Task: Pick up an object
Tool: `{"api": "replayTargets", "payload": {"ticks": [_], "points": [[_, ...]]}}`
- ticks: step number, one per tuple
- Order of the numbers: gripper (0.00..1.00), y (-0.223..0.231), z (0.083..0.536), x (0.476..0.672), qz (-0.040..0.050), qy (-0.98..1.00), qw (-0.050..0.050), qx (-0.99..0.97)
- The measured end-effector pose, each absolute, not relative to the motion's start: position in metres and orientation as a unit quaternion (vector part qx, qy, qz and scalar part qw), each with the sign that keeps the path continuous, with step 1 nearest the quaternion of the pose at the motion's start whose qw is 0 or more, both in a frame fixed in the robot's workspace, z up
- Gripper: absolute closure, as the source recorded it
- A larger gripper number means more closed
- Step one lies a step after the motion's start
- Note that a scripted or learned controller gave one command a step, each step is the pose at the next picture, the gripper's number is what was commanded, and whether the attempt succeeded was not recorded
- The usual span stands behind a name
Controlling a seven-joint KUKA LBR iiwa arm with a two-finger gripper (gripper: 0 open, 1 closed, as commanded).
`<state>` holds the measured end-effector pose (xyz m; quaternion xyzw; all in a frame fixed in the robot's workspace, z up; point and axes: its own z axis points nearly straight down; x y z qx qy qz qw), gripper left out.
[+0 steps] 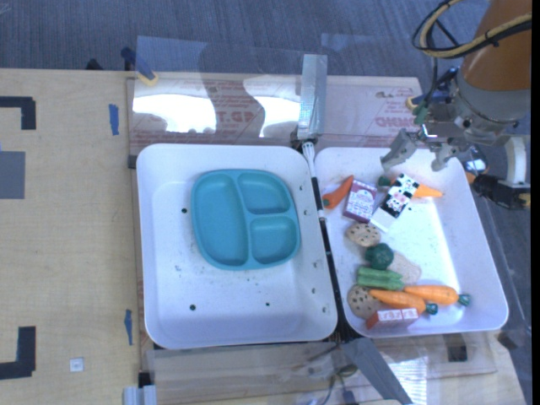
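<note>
Gripper fingers spread apart, nothing between them, just above cow-print carton in right bin.

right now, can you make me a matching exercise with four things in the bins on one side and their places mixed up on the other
Things:
1. teal divided plate
2. purple carton
3. cow-print carton
4. broccoli

Places:
A. middle of the right bin, below a cookie
B. alone in the left bin
C. far end of the right bin, next to the orange carrot by the divider
D. far end of the right bin, just below the pincer

Pairs: 1-B, 2-C, 3-D, 4-A
</note>
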<state>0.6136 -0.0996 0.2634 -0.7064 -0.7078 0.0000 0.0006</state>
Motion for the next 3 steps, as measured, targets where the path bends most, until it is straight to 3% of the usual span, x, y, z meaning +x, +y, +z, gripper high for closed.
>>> {"api": "replayTargets", "payload": {"ticks": [1, 2, 3], "points": [[0.0, -0.122, 0.13, 0.617, -0.0004, -0.688, -0.001, -0.725], [0.0, -0.123, 0.095, 0.61, -0.0057, -0.644, -0.001, -0.765], [0.0, -0.147, 0.168, 0.569, -0.0012, -0.733, -0.003, -0.681]]}}
